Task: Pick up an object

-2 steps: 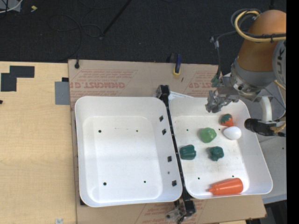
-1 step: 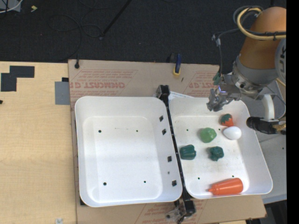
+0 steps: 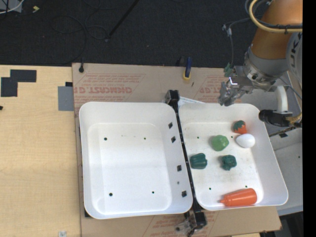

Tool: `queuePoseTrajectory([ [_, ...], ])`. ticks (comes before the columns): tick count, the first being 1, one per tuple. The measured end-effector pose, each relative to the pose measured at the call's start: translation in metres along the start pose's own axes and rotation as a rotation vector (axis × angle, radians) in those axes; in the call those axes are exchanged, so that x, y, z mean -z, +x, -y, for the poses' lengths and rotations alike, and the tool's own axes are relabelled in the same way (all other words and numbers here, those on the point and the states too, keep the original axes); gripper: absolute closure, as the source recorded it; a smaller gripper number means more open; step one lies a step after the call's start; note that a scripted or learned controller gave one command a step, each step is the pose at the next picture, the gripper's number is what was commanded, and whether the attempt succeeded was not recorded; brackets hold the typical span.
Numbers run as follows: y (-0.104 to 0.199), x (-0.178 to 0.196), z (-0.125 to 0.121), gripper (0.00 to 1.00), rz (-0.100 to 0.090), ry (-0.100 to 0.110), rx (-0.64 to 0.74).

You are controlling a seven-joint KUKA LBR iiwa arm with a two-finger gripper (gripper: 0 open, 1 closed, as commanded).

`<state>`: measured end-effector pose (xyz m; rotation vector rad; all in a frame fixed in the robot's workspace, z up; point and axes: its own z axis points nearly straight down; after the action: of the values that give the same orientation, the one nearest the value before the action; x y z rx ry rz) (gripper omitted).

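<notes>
**Pick a loner, then drop straight**

Your easiest target is the orange cone (image 3: 239,197), alone at 5 o'clock in the right bin (image 3: 276,174). The gripper (image 3: 228,98) hangs above the bin's 12 o'clock rim; I cannot tell its opening. Centre over the cone before descending.

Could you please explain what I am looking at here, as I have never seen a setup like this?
This is one picture from a camera fixed above a workbench, looking down at a slant. The grey and orange machine at upper right is a robot arm; its pincer hangs above the far edge of the right bin, with nothing visible between its tips. Two shallow white bins sit side by side on cardboard. The left bin is beside it. In the right bin lie an orange carrot-like toy, two dark green pieces, a light green lump, a white egg-like object and a small red and green item. The arm is meant to pick one up.
</notes>
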<state>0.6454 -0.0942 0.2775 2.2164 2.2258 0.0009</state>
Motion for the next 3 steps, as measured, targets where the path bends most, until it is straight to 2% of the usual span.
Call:
queuePoseTrajectory([
  [1, 0.064, -0.0969, 0.0049, 1.0, -0.003, 0.013, 0.001],
  [2, 0.0704, -0.0902, 0.0016, 1.0, 0.0, 0.003, -0.003],
  [3, 0.0613, -0.0901, 0.0016, 1.0, 0.0, 0.002, -0.005],
])
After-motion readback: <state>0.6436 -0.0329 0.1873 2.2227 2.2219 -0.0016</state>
